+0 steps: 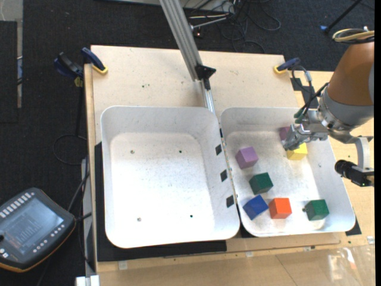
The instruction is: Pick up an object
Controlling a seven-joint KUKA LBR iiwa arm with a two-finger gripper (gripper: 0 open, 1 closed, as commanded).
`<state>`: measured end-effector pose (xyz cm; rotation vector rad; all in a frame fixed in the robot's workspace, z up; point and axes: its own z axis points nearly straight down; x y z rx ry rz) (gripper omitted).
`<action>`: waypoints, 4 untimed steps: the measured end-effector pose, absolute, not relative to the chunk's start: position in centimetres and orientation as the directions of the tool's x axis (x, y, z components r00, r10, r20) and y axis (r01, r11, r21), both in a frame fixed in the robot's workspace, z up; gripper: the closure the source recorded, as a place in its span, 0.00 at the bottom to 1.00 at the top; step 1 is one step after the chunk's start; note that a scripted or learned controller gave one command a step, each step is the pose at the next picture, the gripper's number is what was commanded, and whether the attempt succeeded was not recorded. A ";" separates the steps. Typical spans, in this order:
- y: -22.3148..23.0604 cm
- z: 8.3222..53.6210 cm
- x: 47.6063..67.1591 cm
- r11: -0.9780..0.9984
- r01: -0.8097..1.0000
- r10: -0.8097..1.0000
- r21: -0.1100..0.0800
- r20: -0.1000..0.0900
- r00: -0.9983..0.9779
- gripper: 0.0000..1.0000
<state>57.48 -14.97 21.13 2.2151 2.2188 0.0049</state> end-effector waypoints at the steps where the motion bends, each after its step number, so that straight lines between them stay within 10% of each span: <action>1: -15.0 23.5 57.6 0.002 1.000 1.000 0.004 -0.002 -0.002 1.00; 4: 0.4 23.1 55.7 0.008 1.000 1.000 -0.002 0.002 -0.008 1.00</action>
